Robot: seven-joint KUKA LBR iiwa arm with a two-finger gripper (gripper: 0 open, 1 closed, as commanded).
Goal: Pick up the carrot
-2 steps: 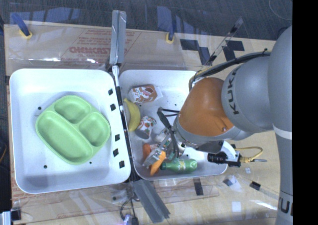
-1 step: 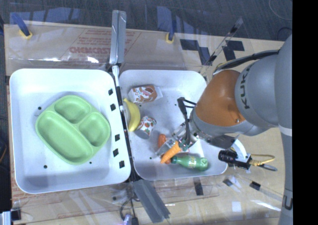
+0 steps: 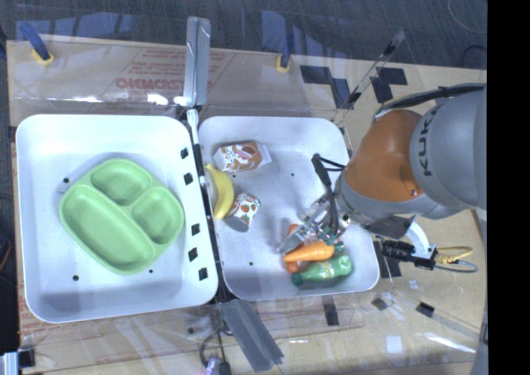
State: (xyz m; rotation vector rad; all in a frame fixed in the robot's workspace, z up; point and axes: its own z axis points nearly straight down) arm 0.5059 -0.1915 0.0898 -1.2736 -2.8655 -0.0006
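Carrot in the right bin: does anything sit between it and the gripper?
Nothing visible does. The gripper hangs right over the carrot, which lies against a green vegetable on its near side.

orange carrot (image 3: pixel 308 253), green plate (image 3: pixel 121 213), yellow banana (image 3: pixel 220 192), white bins (image 3: pixel 50 282)

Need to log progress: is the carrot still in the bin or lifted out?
In the bin. The carrot lies flat on the right bin floor beside a green item, with the gripper right above it.
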